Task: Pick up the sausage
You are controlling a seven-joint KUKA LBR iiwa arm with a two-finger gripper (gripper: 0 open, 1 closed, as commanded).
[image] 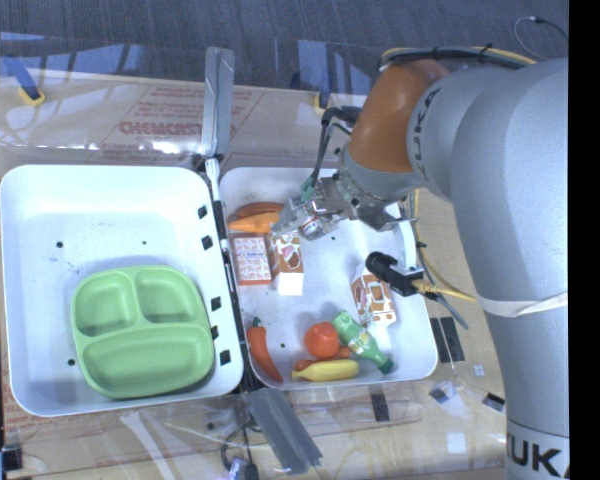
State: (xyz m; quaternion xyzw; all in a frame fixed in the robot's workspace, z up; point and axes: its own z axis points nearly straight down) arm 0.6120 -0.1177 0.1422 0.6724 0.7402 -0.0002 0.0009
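The sausage (pixel 255 217) is an orange-brown, elongated piece lying near the far left corner of the right bin (pixel 420 353). My gripper (pixel 308 220) hangs just to its right, low over the bin, beside the sausage's right end and above a brown carton (pixel 288 252). From this angle nothing can be seen held in it. The grey arm with its orange band (pixel 395 118) comes in from the right and hides the bin's far right corner.
The right bin also holds a red-and-white carton (pixel 250 261), a white block (pixel 290 284), a tomato (pixel 321 339), a banana (pixel 328 370), a green bottle (pixel 364 340), a snack carton (pixel 374 301) and a red chili (pixel 263 354). A green divided plate (pixel 140 330) lies in the left bin (pixel 40 218).
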